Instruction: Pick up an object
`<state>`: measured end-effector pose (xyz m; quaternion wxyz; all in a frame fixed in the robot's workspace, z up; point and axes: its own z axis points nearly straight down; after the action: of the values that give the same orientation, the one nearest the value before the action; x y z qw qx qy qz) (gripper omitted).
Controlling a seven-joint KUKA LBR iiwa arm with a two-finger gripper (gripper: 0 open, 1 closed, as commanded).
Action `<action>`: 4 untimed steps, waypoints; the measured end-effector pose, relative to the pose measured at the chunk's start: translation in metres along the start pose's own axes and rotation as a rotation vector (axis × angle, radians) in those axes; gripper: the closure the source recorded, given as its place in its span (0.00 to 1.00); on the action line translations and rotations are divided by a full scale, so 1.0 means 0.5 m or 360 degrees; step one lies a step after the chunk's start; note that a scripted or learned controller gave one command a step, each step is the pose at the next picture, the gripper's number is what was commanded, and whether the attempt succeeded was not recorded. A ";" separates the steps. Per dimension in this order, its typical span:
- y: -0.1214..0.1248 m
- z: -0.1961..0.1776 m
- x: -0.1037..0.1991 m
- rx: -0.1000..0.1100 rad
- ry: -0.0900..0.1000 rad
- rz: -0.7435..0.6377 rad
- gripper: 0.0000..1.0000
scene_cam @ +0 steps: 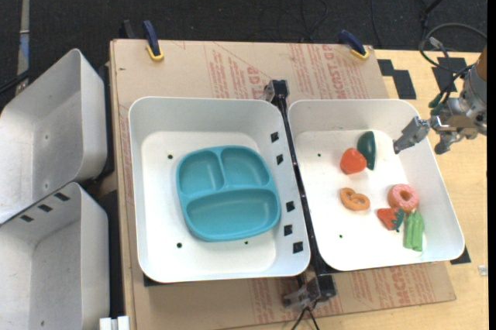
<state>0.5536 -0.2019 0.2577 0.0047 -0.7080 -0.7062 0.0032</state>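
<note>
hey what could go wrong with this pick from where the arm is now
The end effector hangs by the right bin's far right rim, so a straight descent might clip the wall. The pink ring, red piece and green piece lie bunched together, so a grab there may catch two or nudge them apart.

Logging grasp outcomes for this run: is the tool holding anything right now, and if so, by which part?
Nothing is held. The tool sits at the right bin's upper right rim, apart from the toy foods; the nearest, the dark green piece, lies in the bin.
</note>
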 end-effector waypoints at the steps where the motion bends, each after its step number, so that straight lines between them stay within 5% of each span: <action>1: 0.005 -0.013 0.001 -0.0018 -0.0004 -0.0005 0.00; 4: 0.030 0.329 0.022 -0.0010 -0.0001 -0.0003 0.00</action>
<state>0.5665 -0.1906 0.0932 0.0021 -0.7073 -0.7070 0.0012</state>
